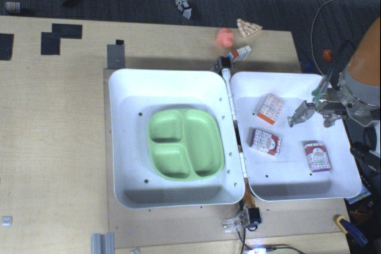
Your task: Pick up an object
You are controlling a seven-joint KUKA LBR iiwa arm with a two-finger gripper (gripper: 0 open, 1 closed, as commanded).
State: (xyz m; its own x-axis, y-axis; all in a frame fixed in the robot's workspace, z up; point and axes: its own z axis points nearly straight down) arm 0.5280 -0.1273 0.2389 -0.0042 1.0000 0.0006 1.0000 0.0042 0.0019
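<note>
The end effector (314, 113) hangs open and empty over the right bin (342, 181), among three small packets, so it should centre over the red packet (317, 156) just below it, descend straight, and close across its narrow sides.

The wooden bench (53, 146) carries two shallow white bins side by side at its right half: the left bin (128, 92) and the right bin (339, 181), their rims touching. Black patches (59, 37) mark the surface at 10 o'clock. At 12 o'clock of the bins lie a pink ball (225, 37) and a triangular item (249, 27).
</note>
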